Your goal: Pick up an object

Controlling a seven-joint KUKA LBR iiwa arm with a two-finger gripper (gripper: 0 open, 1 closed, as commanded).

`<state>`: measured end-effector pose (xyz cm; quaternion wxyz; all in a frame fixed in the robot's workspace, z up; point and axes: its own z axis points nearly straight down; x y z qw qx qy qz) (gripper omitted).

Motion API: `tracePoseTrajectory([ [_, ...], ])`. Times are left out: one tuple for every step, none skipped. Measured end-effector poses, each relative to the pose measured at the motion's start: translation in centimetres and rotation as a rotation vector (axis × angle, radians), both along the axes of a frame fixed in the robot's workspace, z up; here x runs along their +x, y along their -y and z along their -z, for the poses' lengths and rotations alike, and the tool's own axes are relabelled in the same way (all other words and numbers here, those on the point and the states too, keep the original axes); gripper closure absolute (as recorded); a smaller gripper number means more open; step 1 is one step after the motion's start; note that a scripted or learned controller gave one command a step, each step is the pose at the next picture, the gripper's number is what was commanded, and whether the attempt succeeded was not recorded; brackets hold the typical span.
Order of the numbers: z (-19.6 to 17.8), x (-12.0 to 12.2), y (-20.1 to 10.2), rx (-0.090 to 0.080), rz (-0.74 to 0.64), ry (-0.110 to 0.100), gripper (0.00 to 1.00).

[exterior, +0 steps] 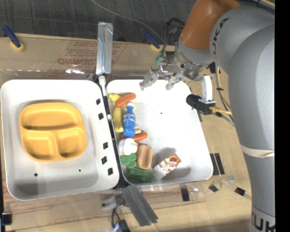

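- So your grey arm's two-finger gripper (159,80) is parked over the back edge of the right-hand shallow white bin (183,129), fingers spread apart with nothing between them. Nothing's picked yet, you're basically at the "choose a target" stage.
- All the candidates are crammed along the left wall and front-left corner of that bin: a small blue plastic bottle (129,121) standing among the pile, a yellow banana-shaped toy (117,115) right beside it against the wall, an orange-red sausage-shaped piece (125,99) at the top of the row, a brown cylinder (144,156), some green bits (137,172) in the corner, and a little printed carton (167,164) lying a bit apart from the rest.
- If I were you I'd go for the carton. It's got bare bin floor around it, so the fingers can drop either side without shoving neighbours.
- The blue bottle looks tempting, but it's touching the banana toy and sits near the wall, so one finger would likely land on something else.
- Line the open fingers up across the carton's narrow side before you descend, and come straight down, not at a slant.
- The yellow divided tray (52,131) in the left bin (9,129) is well apart from all this, ignore it for now.
- Watch the bin's sloped walls when reaching toward the front.
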<state>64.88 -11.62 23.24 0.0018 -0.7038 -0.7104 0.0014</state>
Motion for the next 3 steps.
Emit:
tracePoseTrajectory([
  [12.4, -6.8, 1.4, -0.003, 0.2, 0.0, 0.0],
  [11.8, -0.6, -0.9, -0.001, 0.391, 0.002, 0.0],
  [4.0, -1.8, -6.4, -0.001, 0.809, 0.003, 0.0],
])
